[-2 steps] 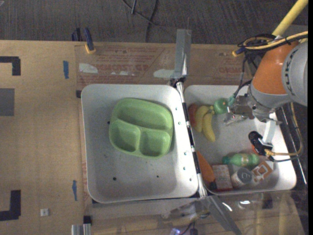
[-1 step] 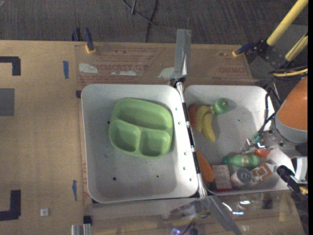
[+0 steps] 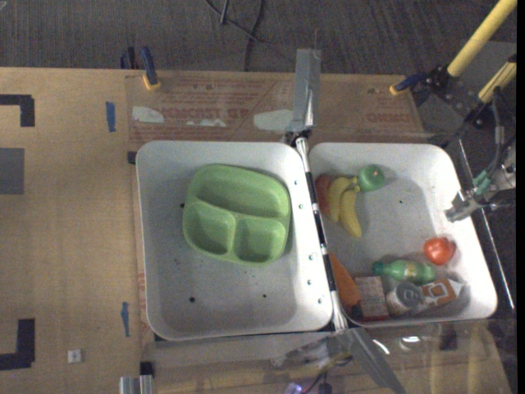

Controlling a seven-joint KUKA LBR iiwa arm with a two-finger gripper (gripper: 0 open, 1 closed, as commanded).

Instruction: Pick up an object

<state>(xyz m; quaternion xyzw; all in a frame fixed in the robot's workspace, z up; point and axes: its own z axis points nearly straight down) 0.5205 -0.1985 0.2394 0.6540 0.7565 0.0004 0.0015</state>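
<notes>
The right bin [image 3: 410, 158] holds several objects. A yellow banana [image 3: 347, 206] lies at its back left, with a green apple [image 3: 371, 177] touching its far end and a red-orange piece [image 3: 323, 194] on its left. A small red fruit [image 3: 439, 250] rests near the right wall. Along the front lie a green bottle [image 3: 404, 270], a can [image 3: 406, 295], a brown carton [image 3: 371, 296] and an orange carrot-like piece [image 3: 344, 285]. My gripper [image 3: 462, 209] hangs over the bin's right rim, above and right of the red fruit, with nothing seen in it.
The left bin [image 3: 164, 294] carries a green divided plate [image 3: 237, 213] at its back middle. A metal bar [image 3: 305, 89] runs back from the gap between the bins. Yellow-handled clamps [image 3: 480, 35] and cables stand at the back right.
</notes>
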